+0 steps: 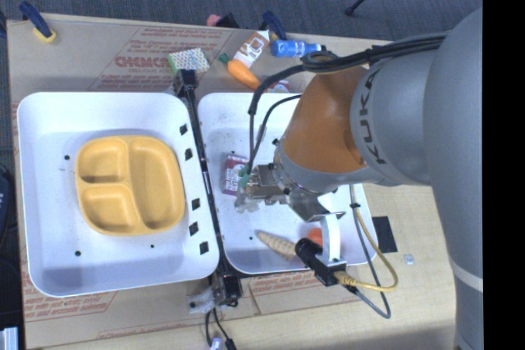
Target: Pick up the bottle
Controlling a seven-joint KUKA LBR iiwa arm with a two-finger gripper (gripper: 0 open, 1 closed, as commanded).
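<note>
The arm's orange band [328, 127] and grey wrist cover much of the right bin [215, 176], hiding its right wall and most of its floor; the gripper [261, 191] sits under the wrist, and its finger state cannot be determined. A red-and-white packet [235, 173] beside the gripper is partly covered, and its printing is too small to read. The orange object [309, 234] near the cone-shaped item [275, 243] is mostly hidden behind a white bracket [331, 240], and the arm's grey body [459, 135] is cut off at the right.
</note>
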